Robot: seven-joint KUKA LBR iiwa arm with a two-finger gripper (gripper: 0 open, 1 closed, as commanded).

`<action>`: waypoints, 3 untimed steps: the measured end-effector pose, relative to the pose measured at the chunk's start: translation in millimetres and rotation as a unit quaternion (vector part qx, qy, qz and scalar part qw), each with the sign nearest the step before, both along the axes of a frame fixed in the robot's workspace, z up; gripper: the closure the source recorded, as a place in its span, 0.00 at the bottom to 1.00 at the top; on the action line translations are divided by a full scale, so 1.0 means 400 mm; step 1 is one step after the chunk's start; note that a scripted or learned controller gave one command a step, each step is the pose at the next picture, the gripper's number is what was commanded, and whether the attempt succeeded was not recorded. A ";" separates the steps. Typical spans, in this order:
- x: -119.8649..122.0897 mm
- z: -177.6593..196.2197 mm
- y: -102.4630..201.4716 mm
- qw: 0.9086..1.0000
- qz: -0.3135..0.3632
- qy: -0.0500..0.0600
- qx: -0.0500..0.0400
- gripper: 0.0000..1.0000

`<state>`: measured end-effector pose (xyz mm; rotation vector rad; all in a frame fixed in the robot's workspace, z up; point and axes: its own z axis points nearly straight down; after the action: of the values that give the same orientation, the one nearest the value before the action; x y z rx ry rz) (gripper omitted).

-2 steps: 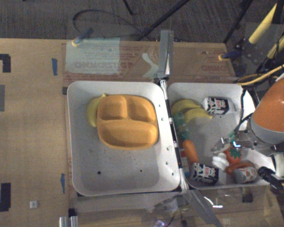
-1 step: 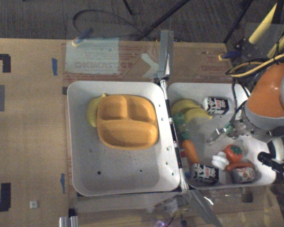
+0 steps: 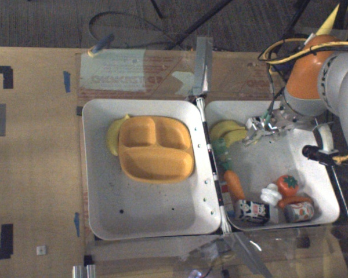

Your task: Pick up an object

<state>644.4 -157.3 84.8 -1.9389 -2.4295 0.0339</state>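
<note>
The surface (image 3: 35,172) carries two shallow white bins side by side, meeting at a central divider.

Left bin (image 3: 98,207): an orange sectioned plate (image 3: 156,148) lies upside down in the upper half, covering most of a yellow item (image 3: 112,136) that protrudes at its left edge. The lower half of the floor is open.

Right bin (image 3: 330,204): a banana (image 3: 227,130) lies in the upper left corner. A carrot (image 3: 233,183) lies along the left wall. A black-and-white carton (image 3: 252,211), a white item (image 3: 271,194), a tomato (image 3: 287,183) and a can (image 3: 300,211) are clustered along the lower edge. The centre of the floor is open.

The arm (image 3: 322,83) enters from the upper right, its orange band above the bin's upper right corner. The hand (image 3: 260,127) points left, low over the upper part of the right bin, just beside the banana's right end. Whether its grip is open or closed cannot be determined, and no object is visibly held.
</note>
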 end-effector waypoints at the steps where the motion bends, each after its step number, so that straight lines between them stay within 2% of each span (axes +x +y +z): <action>1: 0.008 0.027 0.005 1.000 0.005 -0.008 -0.002 1.00; 2: 0.000 0.020 0.008 1.000 0.004 -0.001 0.001 0.00; 3: -0.335 0.004 -0.035 0.998 0.052 -0.021 -0.002 0.00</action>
<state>510.5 -171.3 86.6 -1.8302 -2.5576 -0.0004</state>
